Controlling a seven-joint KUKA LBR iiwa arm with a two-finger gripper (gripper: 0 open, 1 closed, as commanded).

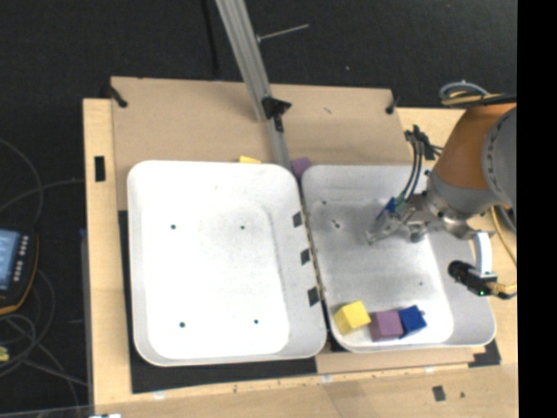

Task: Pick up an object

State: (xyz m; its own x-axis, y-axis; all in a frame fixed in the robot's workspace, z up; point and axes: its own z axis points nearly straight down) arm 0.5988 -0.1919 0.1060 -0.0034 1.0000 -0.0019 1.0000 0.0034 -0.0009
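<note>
Hovering over the right bin (pixel 435 200), the fingers (pixel 383 230) hold nothing I can see; how open, I cannot tell. Next: reach the yellow block (pixel 352 316).

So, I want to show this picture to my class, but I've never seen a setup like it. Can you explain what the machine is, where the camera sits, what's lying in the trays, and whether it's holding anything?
The picture is taken from one fixed camera above a bench, looking down at a slant. The machine is a robot arm, grey with an orange band, reaching in from the right of the picture. At its end is a gripper, a two-fingered part for grasping things.

On the bench sit two shallow white bins side by side. In the right bin, near its front edge, lie three small blocks in a row: a yellow block, a purple block and a blue block. The left bin lies beside it.

The gripper hangs over the middle of the right bin, away from the blocks, with nothing visible between its fingers.
</note>
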